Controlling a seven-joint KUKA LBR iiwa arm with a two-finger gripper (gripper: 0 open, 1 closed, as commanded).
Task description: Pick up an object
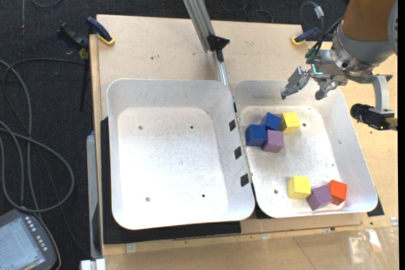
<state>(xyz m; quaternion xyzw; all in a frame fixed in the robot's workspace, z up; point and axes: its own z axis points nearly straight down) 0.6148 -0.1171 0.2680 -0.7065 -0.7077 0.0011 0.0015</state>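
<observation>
You'll find no readable labels. Arm reaches in over the right bin, far edge; gripper spread open, nothing betw. fingers. Blocks lie in that bin: nearest the gripper, yellow block.

Two shallow white plastic bins side by side on pale wooden counter, small coloured foam cubes in right bin, three more near its front corner.

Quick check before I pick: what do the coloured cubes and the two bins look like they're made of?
Cubes, e.g. the orange cube and the upper yellow cube: likely painted wood or foam, with a matte, even colour, sharp edges and no glare. The right bin and left bin: probably moulded plastic, semi-matte white, with rounded corners and a raised rim, speckled with dirt.
</observation>
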